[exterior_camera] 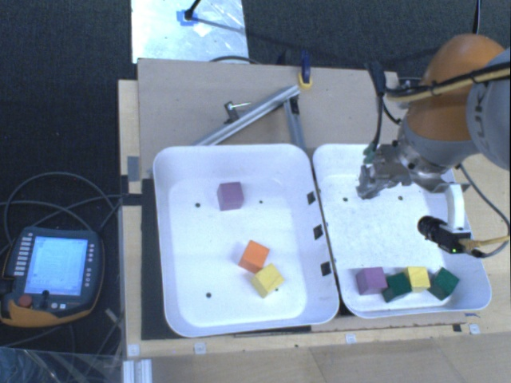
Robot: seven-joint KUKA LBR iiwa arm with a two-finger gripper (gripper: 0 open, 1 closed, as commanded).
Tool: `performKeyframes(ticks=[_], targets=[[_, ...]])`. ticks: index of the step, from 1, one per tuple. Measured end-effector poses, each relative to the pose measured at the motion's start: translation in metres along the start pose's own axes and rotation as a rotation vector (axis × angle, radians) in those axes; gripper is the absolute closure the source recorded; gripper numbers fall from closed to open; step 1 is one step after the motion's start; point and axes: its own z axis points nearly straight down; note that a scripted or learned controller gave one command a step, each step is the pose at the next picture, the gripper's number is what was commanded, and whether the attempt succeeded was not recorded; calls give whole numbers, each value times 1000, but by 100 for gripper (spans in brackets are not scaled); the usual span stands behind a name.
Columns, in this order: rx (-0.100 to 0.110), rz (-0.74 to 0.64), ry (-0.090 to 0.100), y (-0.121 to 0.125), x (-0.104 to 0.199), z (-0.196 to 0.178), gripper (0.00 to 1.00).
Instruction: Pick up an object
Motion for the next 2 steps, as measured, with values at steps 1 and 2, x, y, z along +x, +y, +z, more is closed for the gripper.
performKeyframes(ticks=[1, 2], targets=[[2, 0, 0, -3, 54, 11, 100], [3, 1, 0, -6, 109, 19, 100]])
